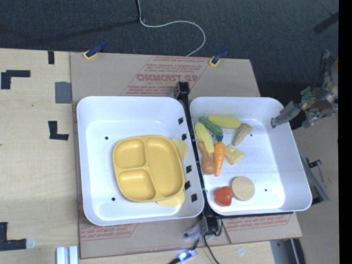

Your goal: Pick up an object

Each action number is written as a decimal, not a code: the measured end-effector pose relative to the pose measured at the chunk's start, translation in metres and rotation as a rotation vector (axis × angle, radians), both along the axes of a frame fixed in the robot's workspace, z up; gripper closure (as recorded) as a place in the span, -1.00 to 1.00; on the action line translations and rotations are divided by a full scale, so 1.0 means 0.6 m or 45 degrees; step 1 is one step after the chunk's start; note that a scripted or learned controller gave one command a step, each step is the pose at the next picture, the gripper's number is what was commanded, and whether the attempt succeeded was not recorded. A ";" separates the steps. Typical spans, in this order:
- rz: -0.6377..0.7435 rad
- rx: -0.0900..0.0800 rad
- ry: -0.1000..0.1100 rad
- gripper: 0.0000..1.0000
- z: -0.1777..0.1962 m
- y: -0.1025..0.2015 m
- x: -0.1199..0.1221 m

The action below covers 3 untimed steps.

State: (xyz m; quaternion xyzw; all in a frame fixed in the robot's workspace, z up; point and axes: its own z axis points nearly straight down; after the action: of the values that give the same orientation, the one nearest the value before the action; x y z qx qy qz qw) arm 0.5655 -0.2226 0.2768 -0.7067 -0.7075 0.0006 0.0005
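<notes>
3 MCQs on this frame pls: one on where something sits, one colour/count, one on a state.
1. Where is the yellow divided tray?
A. Left bin
B. Right bin
C. On the cardboard outside the bins

2. What colour is the round toy beside the tan disc?
A. Blue
B. Red
C. Purple

3. Where is the gripper relative to the toys?
A. Gripping the carrot
B. Pressed onto the tray
C. At the right bin's upper right rim, apart from the toys

Answers:
1. A: the tray rests inside the left bin.
2. B: the tomato-like piece is red.
3. C: the gripper sits at the edge of the right bin, well away from the carrot and the corn.
</notes>
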 end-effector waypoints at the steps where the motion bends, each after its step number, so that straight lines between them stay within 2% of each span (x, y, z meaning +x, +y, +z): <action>1: 0.001 0.001 0.005 -1.00 -0.074 0.005 0.004; 2: 0.000 0.002 0.008 -1.00 -0.181 0.006 -0.003; 3: 0.002 0.002 0.006 -1.00 -0.278 0.011 0.011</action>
State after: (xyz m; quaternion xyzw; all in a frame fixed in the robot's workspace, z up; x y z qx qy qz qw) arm 0.5722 -0.2161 0.1100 -0.7060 -0.7082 0.0019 0.0027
